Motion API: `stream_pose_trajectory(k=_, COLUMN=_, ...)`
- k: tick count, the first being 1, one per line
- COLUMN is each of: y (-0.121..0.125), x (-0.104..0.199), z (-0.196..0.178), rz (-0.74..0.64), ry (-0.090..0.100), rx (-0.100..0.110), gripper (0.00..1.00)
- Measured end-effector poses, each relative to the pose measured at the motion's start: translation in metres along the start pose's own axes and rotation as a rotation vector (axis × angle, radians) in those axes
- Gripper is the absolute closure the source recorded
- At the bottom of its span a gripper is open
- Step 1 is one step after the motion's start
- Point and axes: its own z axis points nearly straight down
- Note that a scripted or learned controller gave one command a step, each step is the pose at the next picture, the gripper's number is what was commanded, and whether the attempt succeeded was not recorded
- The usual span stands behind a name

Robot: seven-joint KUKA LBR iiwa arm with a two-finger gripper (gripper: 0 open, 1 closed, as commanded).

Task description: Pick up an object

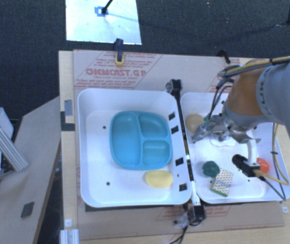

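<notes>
My gripper (204,131) hangs over the left half of the right bin (274,189), reaching down from the grey wrist with its orange band. Just to its upper left, a tan rounded object (193,121) lies close beside it near the divider; I cannot tell whether they touch. Nearer the front of that bin lie a dark green lump (211,168) and a checkered block (222,182). An orange object (263,164) rests at the right, partly behind a black fitting (243,165) and cables.
The left bin (91,151) holds a blue divided plate (139,139) and a yellow oval object (158,178) by its front edge. A black clip strip (180,136) runs along the divider between the bins. Cables trail across the right bin's right side.
</notes>
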Motion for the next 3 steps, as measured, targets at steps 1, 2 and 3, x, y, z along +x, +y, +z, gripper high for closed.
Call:
stream_pose_trajectory(k=1, y=0.001, x=0.0, z=-0.011, rz=0.0, ry=0.0, rx=-0.003, gripper=1.0)
stream_pose_trajectory(k=2, y=0.005, x=-0.003, z=-0.054, rz=-0.003, ry=-0.001, rx=-0.004, gripper=1.0)
stream_pose_trajectory(k=3, y=0.006, x=-0.002, z=-0.119, rz=-0.004, ry=-0.001, rx=-0.008, gripper=1.0)
